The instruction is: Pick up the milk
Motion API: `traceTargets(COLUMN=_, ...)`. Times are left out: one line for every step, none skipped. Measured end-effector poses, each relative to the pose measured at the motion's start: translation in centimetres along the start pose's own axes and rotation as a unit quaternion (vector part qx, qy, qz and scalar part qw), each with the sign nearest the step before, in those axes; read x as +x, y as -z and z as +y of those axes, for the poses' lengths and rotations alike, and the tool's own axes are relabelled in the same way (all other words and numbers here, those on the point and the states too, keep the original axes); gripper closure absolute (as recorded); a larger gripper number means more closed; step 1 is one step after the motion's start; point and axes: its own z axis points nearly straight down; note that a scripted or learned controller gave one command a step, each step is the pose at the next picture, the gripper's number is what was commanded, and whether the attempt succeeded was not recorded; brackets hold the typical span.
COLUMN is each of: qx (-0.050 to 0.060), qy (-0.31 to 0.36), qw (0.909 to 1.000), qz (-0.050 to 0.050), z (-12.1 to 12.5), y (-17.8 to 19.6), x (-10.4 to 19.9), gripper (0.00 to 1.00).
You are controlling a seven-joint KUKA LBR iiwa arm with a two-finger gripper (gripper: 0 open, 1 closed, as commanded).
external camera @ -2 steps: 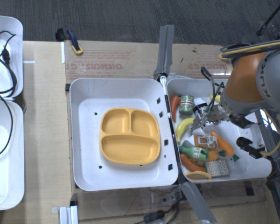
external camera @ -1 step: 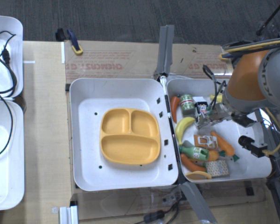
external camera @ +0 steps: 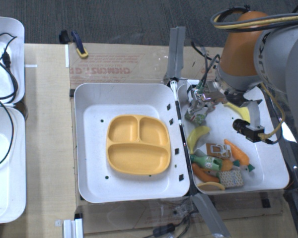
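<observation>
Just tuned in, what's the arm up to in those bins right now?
The arm's gripper is down at the far left end of the right bin, above a banana. The milk carton lies nearer the front among carrots, a green bottle and other toy food, apart from the gripper, so it isn't picked up yet. The left bin holds a yellow divided plate.

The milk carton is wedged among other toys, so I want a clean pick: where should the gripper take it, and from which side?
The milk carton lies flat in the right bin, its broad face up, with a carrot along its right and a green bottle below. Judging by that, come straight down and close across its narrower width near the middle, where the upper-left side looks freest. The gripper hangs above the banana.
</observation>
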Motion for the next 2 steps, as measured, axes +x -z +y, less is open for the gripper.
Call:
traceTargets(qx=0.001, qy=-0.210, qw=0.9778, qz=-0.001, z=2.8, y=9.7, x=2.5, gripper=1.00)
traceTargets(qx=0.002, qy=-0.141, qw=0.9899, qz=-0.001, z=0.6, y=5.7, x=7.9, gripper=1.00)
